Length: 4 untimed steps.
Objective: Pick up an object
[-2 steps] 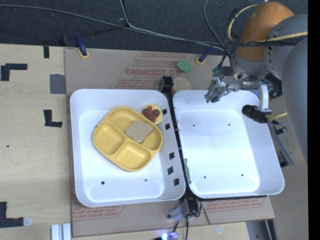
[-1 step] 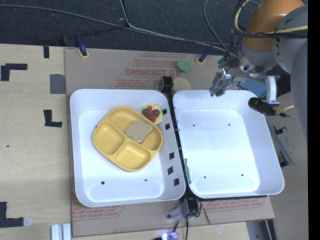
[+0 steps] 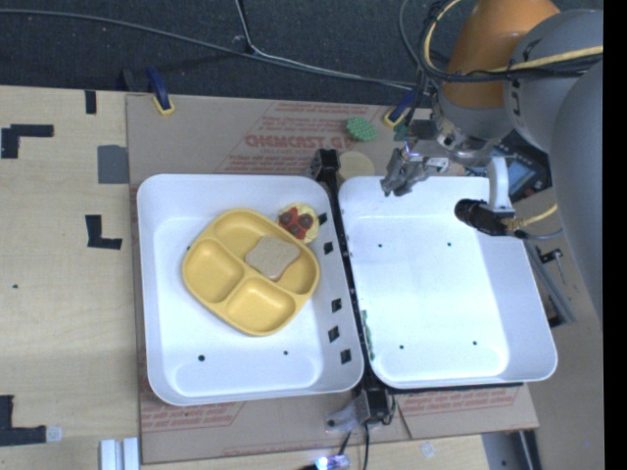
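Yellow tray (image 3: 227,280) in left bin (image 3: 162,262), tool (image 3: 399,181) above right bin (image 3: 441,360), opening unclear

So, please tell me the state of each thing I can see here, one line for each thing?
Yellow divided plate: flat in the left bin, turned at a slant.
Slice of bread: lying on the plate, across its dividers.
Small red item: resting at the plate's far edge; too blurred to name.
Gripper: raised over the right bin's far left corner, holding nothing visible.
Green object: on the cardboard behind the bins.
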Each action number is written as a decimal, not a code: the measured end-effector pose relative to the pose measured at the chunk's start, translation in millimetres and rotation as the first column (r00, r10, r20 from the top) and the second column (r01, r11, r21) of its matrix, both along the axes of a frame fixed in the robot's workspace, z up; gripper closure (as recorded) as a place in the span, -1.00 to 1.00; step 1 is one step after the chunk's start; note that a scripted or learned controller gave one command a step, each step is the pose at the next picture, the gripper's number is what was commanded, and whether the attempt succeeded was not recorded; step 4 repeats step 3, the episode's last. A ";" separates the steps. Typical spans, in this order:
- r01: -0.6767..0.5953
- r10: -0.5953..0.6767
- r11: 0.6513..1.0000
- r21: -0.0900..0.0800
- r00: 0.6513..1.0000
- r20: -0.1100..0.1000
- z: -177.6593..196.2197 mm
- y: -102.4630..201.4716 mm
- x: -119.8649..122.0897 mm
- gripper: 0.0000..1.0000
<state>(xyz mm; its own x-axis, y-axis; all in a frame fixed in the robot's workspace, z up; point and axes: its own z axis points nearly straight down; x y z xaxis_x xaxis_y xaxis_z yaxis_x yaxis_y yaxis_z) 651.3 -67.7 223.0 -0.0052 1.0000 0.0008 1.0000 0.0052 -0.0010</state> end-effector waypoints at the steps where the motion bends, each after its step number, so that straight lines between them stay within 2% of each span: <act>1: -0.002 0.002 1.000 0.001 1.000 0.000 5.8 60.0 5.5 1.00; 2: -0.001 0.001 1.000 0.000 1.000 0.000 12.5 116.0 5.4 1.00; 3: 0.000 0.000 1.000 -0.001 1.000 -0.002 -6.2 168.8 -5.3 1.00; 4: 0.000 0.000 1.000 -0.001 1.000 -0.002 -6.2 168.8 -5.3 1.00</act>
